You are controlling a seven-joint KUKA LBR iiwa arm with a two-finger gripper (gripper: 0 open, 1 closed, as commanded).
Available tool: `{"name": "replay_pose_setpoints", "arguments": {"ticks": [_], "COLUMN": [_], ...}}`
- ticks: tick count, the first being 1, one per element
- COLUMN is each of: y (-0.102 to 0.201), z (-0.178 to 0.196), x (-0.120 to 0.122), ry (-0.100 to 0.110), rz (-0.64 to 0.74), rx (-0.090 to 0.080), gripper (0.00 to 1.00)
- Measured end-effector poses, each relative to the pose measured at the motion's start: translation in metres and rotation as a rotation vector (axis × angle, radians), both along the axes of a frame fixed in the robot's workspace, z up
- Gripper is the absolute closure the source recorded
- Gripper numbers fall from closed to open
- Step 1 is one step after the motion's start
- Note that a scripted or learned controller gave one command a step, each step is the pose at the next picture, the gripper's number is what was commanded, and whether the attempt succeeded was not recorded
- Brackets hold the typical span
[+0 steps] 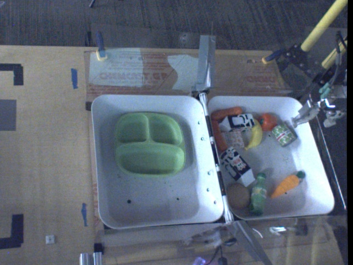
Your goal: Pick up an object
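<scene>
Approach step: we find gripper (pixel 306 112) at right bin (pixel 314 175) rim, finger state indeterminate. Next: descend on can (pixel 283 134).

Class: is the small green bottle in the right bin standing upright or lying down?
Lying down: the green bottle rests lengthwise on the right bin's floor beside the carrot.

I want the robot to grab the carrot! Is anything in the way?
Nothing visible blocks it. The orange toy carrot with green top lies alone on bare floor of the right white bin, with the gripper up at the bin's far right edge.
</scene>
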State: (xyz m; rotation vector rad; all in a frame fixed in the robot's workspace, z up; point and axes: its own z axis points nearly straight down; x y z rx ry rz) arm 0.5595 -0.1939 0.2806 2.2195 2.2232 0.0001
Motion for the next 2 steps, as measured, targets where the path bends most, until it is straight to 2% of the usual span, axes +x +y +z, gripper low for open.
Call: {"name": "replay_pose_setpoints", "arguments": {"ticks": [1,2], "y": [-0.005,-0.019], "z": [-0.109,-0.189], "x": [0.011,0.058], "ry": [0.0,-0.003], "rz": [0.022,0.037], "rx": [0.0,0.011], "gripper": [0.0,0.0]}}
